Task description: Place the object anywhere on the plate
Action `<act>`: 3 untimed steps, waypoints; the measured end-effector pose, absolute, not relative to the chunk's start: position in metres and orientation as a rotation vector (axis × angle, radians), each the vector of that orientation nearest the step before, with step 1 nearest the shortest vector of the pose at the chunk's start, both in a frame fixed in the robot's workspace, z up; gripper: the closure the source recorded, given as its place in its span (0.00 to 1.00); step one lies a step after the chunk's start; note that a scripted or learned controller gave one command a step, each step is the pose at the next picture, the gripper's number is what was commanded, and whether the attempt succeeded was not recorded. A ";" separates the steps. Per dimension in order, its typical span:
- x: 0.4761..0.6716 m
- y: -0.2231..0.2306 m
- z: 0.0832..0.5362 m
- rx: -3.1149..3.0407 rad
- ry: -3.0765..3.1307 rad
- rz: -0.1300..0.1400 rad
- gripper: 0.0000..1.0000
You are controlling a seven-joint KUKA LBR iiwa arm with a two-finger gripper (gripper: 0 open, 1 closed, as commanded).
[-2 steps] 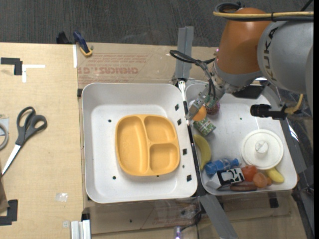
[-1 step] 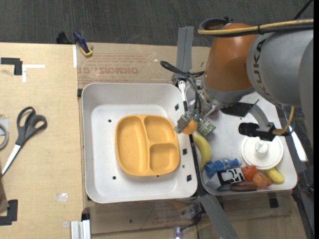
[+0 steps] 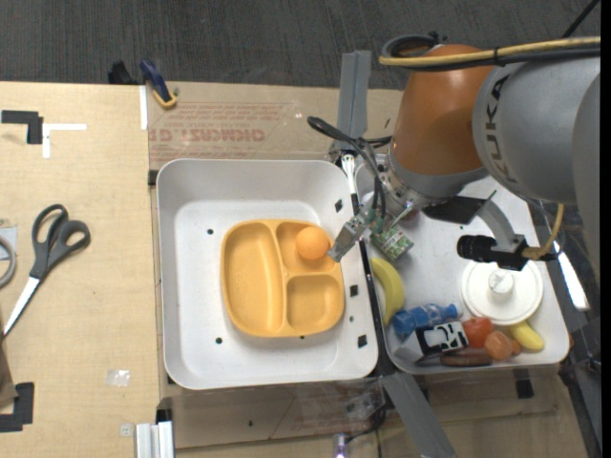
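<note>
A small orange ball (image 3: 311,243), round and smooth, is seen resting in the upper right compartment of a yellow plate (image 3: 256,280). The plate is divided into three compartments: a long one along its left side and two smaller ones stacked on the right; the other two hold nothing visible. The plate is set in the middle of the left bin (image 3: 181,284), a shallow white tray with rounded corners. The gripper (image 3: 342,246) is positioned just beside the ball, at the plate's upper right edge, near the wall shared by the two bins; whether it is open or closed cannot be told from this view, and the ball is not seen to be gripped. Above it, the grey arm (image 3: 544,93) with its orange band (image 3: 434,113) is spread over the upper part of the right bin (image 3: 549,351). In the right bin, a banana (image 3: 389,287) is laid along the left wall, a blue item (image 3: 420,319) is placed near the lower left corner, a white round object (image 3: 502,291) is set toward the right side, and several small red, orange and yellow pieces (image 3: 496,340) are gathered along the lower edge. On the bench (image 3: 86,351), well apart from the bins, scissors (image 3: 43,256) are laid near the left edge.
</note>
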State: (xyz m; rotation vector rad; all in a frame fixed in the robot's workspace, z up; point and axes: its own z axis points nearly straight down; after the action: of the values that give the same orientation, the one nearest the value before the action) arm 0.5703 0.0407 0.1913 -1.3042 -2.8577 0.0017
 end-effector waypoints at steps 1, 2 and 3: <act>0.513 0.116 0.180 -1.463 -2.779 0.004 0.00; 0.533 0.077 0.323 -1.574 -2.721 0.003 0.00; 0.484 0.086 0.358 -1.754 -2.608 0.003 0.00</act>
State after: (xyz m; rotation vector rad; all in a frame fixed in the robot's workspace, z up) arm 0.4835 0.0856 0.3577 -1.7538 -2.6082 0.0034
